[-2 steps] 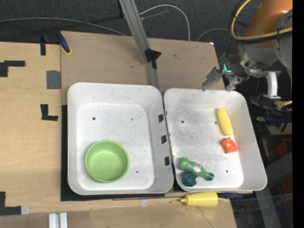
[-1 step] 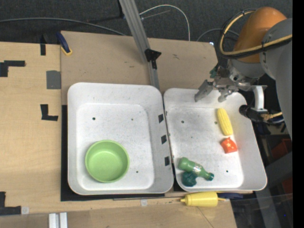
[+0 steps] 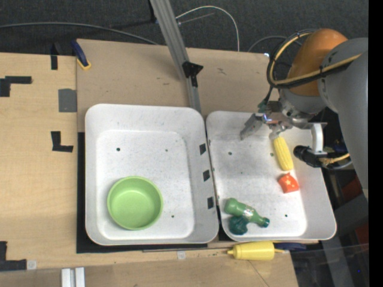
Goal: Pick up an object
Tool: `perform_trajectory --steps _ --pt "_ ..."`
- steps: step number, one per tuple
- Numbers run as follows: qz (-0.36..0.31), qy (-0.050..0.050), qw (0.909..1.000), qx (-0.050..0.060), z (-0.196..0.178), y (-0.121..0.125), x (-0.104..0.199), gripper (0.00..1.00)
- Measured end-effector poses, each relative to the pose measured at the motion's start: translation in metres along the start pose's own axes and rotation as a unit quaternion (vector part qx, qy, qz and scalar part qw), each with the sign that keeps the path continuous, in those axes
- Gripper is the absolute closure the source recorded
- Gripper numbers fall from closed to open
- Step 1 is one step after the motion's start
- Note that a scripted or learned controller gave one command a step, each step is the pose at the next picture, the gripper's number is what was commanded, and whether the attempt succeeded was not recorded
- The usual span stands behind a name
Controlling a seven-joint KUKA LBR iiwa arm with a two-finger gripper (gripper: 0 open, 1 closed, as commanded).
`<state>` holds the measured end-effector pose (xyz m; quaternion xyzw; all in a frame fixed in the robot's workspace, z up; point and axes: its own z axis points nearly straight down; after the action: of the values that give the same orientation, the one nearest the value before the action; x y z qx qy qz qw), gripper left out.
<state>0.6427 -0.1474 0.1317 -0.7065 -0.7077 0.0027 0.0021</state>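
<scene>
Yellow corn cob [image 3: 282,152] lies in right bin [image 3: 317,220], just below gripper [image 3: 261,122]. Gripper fingers spread, nothing between them, poised above bin's far end, likely lining up grab. Green bowl [image 3: 135,202] sits in left bin [image 3: 96,160].

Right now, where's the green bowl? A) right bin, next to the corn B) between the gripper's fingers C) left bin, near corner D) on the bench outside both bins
C: the green bowl sits in the left bin, in its near-left corner, while the corn lies in the right bin by the gripper.
</scene>
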Motion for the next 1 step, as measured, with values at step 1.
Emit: perform_trajectory --steps 1 --pt "0.000 0.000 1.0000 -0.002 0.0460 -0.0005 0.0009 0.00"
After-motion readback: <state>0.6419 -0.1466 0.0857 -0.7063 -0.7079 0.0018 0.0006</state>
